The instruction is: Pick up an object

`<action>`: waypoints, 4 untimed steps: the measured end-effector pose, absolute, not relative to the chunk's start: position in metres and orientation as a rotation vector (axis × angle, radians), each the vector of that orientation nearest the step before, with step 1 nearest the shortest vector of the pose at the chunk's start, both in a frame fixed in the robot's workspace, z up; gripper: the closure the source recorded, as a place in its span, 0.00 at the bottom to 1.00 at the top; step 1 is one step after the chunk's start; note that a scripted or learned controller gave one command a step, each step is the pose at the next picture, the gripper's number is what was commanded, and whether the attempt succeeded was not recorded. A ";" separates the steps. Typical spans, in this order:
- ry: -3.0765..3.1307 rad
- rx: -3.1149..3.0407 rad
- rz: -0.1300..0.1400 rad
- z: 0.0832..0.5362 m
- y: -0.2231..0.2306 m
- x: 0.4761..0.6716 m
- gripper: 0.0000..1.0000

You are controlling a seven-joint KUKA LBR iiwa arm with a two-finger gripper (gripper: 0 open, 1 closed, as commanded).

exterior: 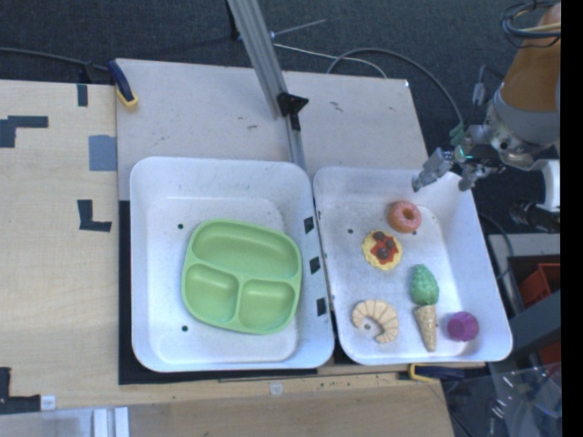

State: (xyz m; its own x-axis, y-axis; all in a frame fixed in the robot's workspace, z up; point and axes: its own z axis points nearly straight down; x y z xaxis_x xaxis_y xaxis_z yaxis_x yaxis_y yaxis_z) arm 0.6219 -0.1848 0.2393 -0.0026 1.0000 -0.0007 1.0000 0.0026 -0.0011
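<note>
The gripper (446, 168) is held over the right bin's (474, 244) far edge, fingers spread, nothing grasped. The ice-cream cone (425, 303) is seen near the front wall, tip pointing forward.

Both bins: white moulded plastic, scuffed and speckled, left bin (146, 244), right bin (478, 271). Green divided plate (241, 276): smooth plastic, soft sheen. Bench top (46, 244): pale wood-grain board, matt (dark tape patches stuck on). Slanted pole (260, 39): bare brushed metal. Toy foods look like matt plastic, e.g. donut (404, 216).
</note>
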 end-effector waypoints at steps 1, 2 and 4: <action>-2.224 -2.219 0.003 0.239 -0.185 0.622 0.00; -2.219 -2.215 0.008 0.174 -0.183 0.620 0.00; -2.225 -2.223 -0.002 0.089 -0.182 0.617 0.00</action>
